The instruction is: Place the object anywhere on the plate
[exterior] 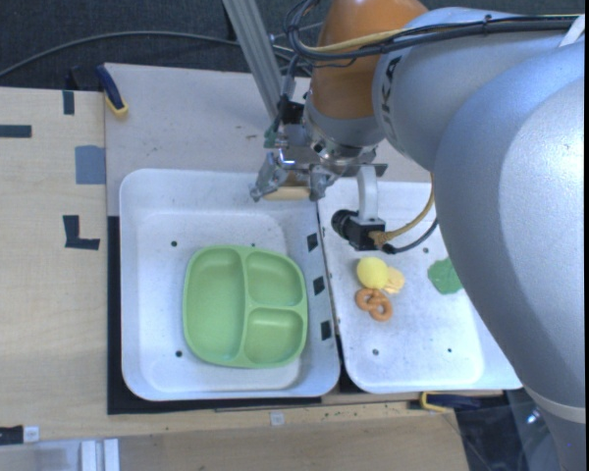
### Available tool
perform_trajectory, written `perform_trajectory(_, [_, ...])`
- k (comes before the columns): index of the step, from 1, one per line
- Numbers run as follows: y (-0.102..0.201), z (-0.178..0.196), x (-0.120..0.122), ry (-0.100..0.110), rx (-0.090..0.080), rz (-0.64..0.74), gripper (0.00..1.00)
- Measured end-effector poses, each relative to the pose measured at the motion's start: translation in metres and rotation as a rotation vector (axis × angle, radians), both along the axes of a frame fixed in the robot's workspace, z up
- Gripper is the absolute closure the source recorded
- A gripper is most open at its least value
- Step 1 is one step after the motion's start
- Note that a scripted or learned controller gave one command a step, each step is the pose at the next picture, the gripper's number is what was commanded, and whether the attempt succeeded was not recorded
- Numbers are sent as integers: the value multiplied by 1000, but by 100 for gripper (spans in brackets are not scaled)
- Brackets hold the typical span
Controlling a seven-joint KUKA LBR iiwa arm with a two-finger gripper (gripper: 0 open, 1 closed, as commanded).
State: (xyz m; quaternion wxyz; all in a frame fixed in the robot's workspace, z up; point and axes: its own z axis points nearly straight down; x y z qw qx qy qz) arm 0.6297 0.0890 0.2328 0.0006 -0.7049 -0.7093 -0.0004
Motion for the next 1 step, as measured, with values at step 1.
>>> perform_trajectory(1, [-3,0,-1,2,-3,-4,0])
